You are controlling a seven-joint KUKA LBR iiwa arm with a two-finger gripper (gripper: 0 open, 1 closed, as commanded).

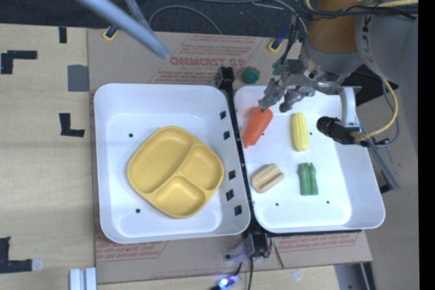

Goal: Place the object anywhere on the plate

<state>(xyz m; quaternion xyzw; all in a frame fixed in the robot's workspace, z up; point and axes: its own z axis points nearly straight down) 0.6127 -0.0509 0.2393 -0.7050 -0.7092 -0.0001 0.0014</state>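
A yellow three-compartment plate (pixel 175 171) lies in the left bin (pixel 112 105). The right bin (pixel 340 207) holds an orange carrot (pixel 256 125) near its left wall, a yellow corn cob (pixel 299 130), a tan bread roll (pixel 266 177) and a green bundle of beans (pixel 308 179). My gripper (pixel 280 97) hangs over the back of the right bin, just above and right of the carrot's top end. Its two fingers stand apart with nothing between them.
A black divider (pixel 233 146) with clips runs between the two bins. A small teal object (pixel 251 75) sits on the cardboard behind the bins. Cables and a grey pole cross the top of the view. A black camera unit (pixel 334 128) sticks out beside the corn.
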